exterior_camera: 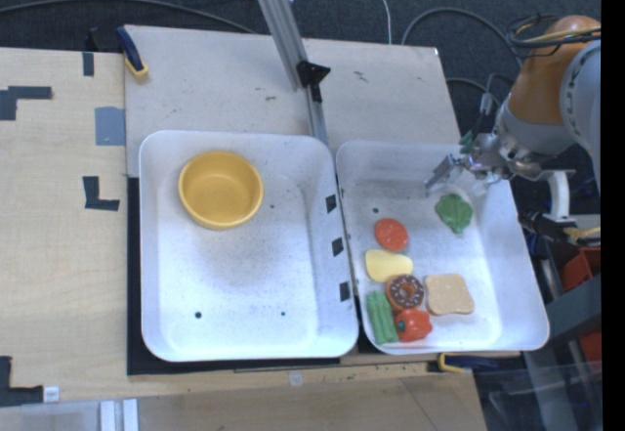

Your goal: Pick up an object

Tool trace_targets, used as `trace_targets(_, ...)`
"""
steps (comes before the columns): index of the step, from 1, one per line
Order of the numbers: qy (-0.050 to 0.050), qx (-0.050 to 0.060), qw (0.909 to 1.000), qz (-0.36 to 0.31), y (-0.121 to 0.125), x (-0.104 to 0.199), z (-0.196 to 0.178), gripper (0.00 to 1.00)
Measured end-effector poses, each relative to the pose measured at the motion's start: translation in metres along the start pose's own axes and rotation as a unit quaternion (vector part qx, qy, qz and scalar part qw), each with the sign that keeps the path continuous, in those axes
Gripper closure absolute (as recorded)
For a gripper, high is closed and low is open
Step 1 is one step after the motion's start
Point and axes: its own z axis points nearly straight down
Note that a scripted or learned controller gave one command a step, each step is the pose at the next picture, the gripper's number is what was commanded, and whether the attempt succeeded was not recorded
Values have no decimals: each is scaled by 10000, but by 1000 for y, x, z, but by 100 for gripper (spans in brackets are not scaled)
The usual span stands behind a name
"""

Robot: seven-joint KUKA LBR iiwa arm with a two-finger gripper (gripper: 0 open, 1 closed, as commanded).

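Observation:
My gripper (pixel 464 179) hangs over the far right part of the right bin (pixel 518 322), its fingers open and nothing between them. A green leafy toy (pixel 454 212) lies just in front of it, close below the fingertips. Nearer the bin's middle lie a red tomato toy (pixel 392 234) and a yellow piece (pixel 388 265). A brown donut (pixel 404 292), a slice of toast (pixel 449 294), a green stick (pixel 381 317) and a small red piece (pixel 415 324) crowd the front of the bin.
The left bin (pixel 156 322) holds a yellow bowl (pixel 221 188) at its far left. A slanted metal pole (pixel 283 19) ends at the divide between the bins. A blue and yellow clamp (pixel 132 53) sits at the back left of the bench.

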Motion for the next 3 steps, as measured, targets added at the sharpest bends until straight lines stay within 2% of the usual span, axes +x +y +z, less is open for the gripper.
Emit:
trace_targets(1, -28, -55, 10000, -1, 1, 0, 51, 0)
trace_targets(2, -16, -42, 10000, -7, 1, 1, 40, 100)
trace_targets(3, -10, -64, 10000, 4, -4, 5, -21, 100)
